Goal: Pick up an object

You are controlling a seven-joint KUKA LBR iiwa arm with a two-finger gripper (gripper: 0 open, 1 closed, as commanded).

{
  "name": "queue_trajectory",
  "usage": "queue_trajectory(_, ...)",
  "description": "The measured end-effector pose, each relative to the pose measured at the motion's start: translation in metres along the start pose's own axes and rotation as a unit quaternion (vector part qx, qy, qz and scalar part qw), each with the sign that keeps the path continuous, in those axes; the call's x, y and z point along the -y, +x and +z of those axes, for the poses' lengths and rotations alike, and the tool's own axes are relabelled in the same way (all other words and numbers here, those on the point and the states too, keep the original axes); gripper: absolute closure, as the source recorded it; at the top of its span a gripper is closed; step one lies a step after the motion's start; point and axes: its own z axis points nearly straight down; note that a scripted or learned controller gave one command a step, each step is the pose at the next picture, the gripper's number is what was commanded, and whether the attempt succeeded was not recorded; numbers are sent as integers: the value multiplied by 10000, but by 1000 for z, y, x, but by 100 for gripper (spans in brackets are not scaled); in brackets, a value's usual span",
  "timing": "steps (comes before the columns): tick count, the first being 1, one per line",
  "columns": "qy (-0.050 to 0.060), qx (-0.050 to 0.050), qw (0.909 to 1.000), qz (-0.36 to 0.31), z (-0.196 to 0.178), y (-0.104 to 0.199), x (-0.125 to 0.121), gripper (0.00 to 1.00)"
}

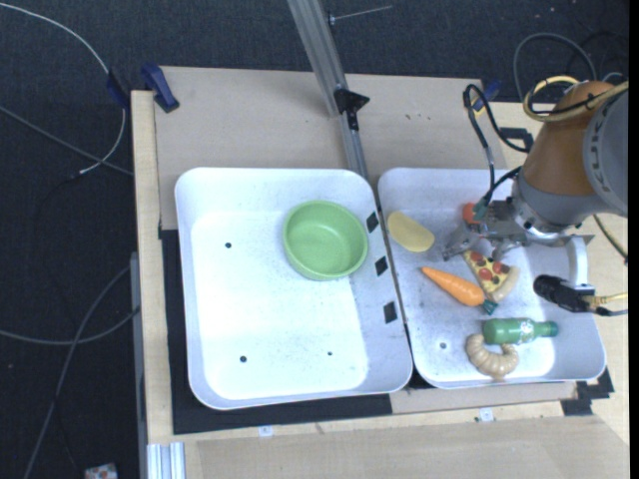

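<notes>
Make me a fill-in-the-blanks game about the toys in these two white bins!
1. The bowl in the left bin is coloured ____.
2. The carrot lies in the ____ bin.
3. The pincer hovers right above the toy ____ slice.
4. The green bottle lies against a tan ____.

Missing words: green; right; pizza; croissant

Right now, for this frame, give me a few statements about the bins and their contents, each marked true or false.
1. The green bowl sits in the left bin. True.
2. The carrot lies in the left bin. False: it is in the right bin.
3. The green bottle lies on its side beside the croissant. True.
4. The hand hangs over the green bowl. False: it is over the right bin, by the pizza slice.
</notes>
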Motion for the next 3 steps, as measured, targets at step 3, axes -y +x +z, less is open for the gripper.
queue_trajectory(3,-67,22,10000,-11,-121,8,-11,100)
